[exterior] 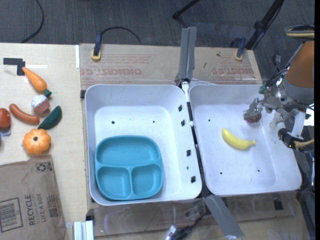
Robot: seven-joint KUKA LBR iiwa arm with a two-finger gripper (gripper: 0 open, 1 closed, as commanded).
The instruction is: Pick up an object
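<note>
**Banana: sole item in the right bin, not yet lifted**

Banana [238, 139]: yellow toy fruit, lying flat on the floor of the right bin [250, 181], roughly mid-bin, tilted with one tip toward the far left. Nothing touches it.

Left bin [145, 109]: holds a teal divided tray [129, 167] with three compartments, set in the near half.

Tool [253, 115]: low over the right bin's far right part, near the banana but apart from it, beyond and to its right. Its reddish-brown tip is small and blurred; whether it stands wide or narrow cannot be told, and nothing can be seen held in it.

Step in hand, by judgement: approach, before any grasp. The next move calls for shifting nearer and leftward over the banana, aligning across its narrow width, then descending.

Table [60, 84], far left: toy carrot [37, 79], sausage [22, 114], small pumpkin [36, 141], a dark green piece [50, 118], kept outside the bins.

Hard to make out: the arm [301, 74] is cut off at the right edge; wrist cabling clutters the tool's outline.
</note>
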